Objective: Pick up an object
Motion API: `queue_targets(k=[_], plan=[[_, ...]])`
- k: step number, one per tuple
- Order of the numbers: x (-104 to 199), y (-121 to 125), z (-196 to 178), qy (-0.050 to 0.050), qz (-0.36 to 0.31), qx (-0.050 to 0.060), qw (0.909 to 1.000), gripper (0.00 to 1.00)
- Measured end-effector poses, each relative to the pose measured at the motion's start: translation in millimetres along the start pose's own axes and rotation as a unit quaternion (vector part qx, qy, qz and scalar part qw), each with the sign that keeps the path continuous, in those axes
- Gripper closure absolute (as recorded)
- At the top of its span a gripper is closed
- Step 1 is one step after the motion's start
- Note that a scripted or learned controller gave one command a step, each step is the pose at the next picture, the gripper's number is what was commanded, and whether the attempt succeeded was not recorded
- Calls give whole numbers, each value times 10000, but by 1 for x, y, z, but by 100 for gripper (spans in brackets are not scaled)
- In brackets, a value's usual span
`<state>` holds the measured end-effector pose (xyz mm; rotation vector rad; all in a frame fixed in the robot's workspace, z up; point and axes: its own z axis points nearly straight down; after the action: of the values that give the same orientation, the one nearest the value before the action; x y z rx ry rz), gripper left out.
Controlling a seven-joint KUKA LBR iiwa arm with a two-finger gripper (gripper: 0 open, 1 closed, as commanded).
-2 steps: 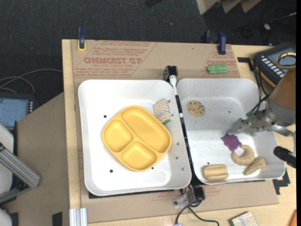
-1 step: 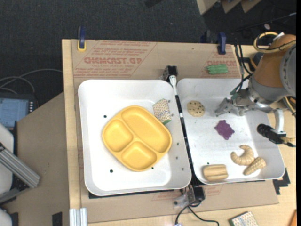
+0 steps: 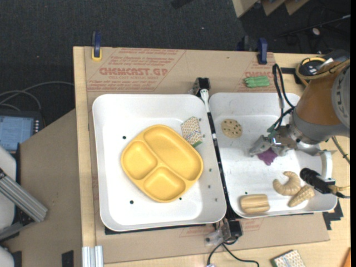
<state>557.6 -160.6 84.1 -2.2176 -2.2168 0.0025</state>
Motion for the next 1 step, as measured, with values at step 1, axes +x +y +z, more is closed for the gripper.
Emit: queue_targets(k=[1], plan=[[-2,2,-11,-18,1,-32,10000,100]])
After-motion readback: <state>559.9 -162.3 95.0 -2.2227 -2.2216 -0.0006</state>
